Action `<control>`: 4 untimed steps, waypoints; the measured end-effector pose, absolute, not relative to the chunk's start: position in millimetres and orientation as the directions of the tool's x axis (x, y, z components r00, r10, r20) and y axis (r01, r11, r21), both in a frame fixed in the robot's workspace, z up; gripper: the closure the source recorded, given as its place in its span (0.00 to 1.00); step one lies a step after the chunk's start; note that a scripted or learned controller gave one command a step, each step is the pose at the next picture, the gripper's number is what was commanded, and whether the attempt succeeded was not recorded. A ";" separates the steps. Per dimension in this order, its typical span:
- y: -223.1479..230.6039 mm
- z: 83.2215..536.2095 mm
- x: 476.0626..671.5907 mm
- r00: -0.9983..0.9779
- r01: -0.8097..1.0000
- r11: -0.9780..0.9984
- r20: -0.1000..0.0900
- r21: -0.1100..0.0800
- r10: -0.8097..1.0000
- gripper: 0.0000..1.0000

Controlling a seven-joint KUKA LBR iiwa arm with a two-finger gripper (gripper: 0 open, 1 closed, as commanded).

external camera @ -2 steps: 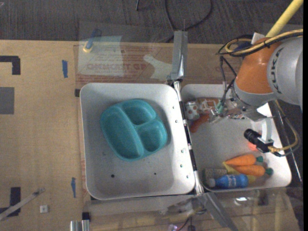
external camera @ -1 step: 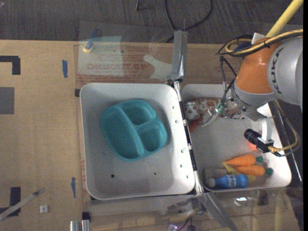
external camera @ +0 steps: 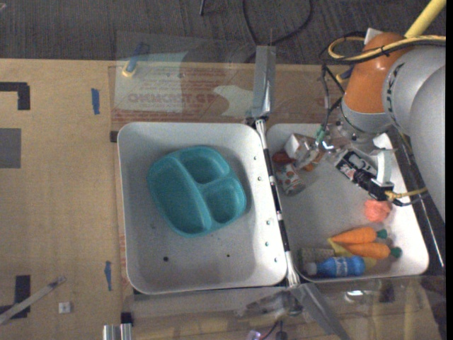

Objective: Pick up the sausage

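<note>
Camera view: end effector beside sausage in right bin.

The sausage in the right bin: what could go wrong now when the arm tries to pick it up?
The sausage lies against the bin's left wall, so a finger may hit the wall. A can and a small carton crowd it, so the gripper might grab or push those instead.

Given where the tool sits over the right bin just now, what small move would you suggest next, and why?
Probably a short shift toward the sausage, the reddish piece by the right bin's upper-left wall. The tool hangs just right of it, beside a small carton, so it looks slightly off target.
</note>
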State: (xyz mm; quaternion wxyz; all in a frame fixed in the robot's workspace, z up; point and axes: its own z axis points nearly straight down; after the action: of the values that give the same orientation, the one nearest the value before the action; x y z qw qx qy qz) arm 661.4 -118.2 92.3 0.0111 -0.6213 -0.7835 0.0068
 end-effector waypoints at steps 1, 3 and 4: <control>-118.7 103.0 661.0 -0.231 0.972 0.231 0.005 -0.029 0.973 1.00; -45.2 185.9 667.7 -0.307 0.952 0.307 -0.003 0.004 0.952 0.00; -110.0 167.7 627.7 -0.356 0.934 0.356 -0.001 0.000 0.934 0.00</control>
State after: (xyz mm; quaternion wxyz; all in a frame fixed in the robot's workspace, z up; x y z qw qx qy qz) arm 627.7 -110.0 167.7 -0.0003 -0.5673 -0.8235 0.0001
